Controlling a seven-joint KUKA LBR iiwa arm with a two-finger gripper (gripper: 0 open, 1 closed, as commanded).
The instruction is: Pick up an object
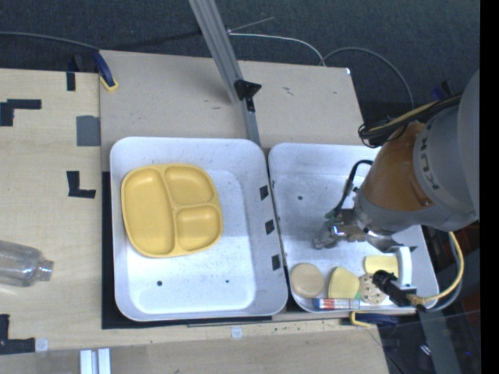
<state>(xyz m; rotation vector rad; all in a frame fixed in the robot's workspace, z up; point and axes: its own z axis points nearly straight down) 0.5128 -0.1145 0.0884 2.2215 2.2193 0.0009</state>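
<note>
The right bin (312, 174) holds small objects along its front edge: a tan round piece (306, 280), a pale yellow wedge (343, 284), a round speckled item (373, 289), a yellow block (380, 265) and a thin red-and-white stick (335, 305). My gripper (331, 233) reaches down from the right, low over the bin's bare middle floor, just behind the tan piece and the wedge. I see nothing between its tips. The orange band and grey arm (413, 178) cover the bin's right side.
The left bin (140, 287) carries a yellow divided tray (171, 209) in its back half. A clear plastic bottle (23, 263) lies on the bench at far left. A grey metal pole (218, 41) slants down to the gap between the bins.
</note>
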